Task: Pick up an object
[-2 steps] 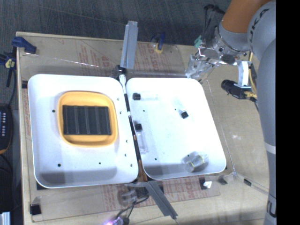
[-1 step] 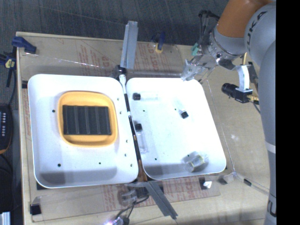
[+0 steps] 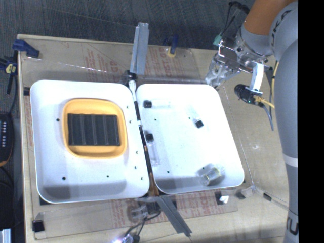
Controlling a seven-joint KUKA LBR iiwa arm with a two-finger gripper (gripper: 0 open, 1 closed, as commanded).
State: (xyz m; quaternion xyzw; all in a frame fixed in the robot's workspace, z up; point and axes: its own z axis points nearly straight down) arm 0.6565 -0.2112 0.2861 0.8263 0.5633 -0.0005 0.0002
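Desk point(image 3: 263, 151): pale wood surface carrying two shallow white bins side by side.
Arm point(image 3: 283, 59): grey with orange band, entering from the right, cut off by the top and right frame edges.
Left bin point(image 3: 45, 171): holding a yellow-rimmed tray point(image 3: 94, 128) with dark ribbed slots, lying flat near the bin's centre.
Right bin point(image 3: 223, 135): holding a small clear object point(image 3: 210, 173) near the front right corner, a small dark piece point(image 3: 198, 123) near the centre, a dark round piece point(image 3: 147, 104) at the back left, and a clear strip with a dark end point(image 3: 151, 145) along the left wall.
Jaws point(image 3: 218, 75): poised over the back right corner of the right bin, well apart from every object, nothing between them. Opening state: cannot tell, fingers translucent and blurred against the desk.
Identity of small objects: too small to make out.
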